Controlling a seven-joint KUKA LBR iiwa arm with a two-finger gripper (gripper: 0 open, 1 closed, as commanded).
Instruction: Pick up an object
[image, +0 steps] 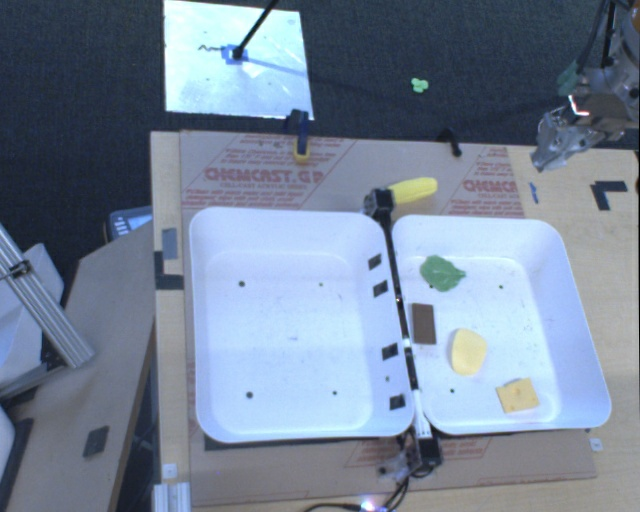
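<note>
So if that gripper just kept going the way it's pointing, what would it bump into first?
The gripper hangs above the bench's far right corner, pointing down and a little left. Straight on, it would probably meet the bare brown board just behind the right bin, not the objects inside. Depth is hard to judge here.

The right bin (560, 250) holds four small things lying flat and apart: a green leaf (441, 271), brown block (423, 323), yellow disc (467, 351), yellow wedge (517, 396).

A tan cardboard sheet with red lettering (260, 172) covers the worktop (125, 300). A yellow-handled brush (405, 191) lies on it just behind the two bins. A shiny square metal plate (236, 60) rests on the dark carpet (70, 100) beyond.
</note>
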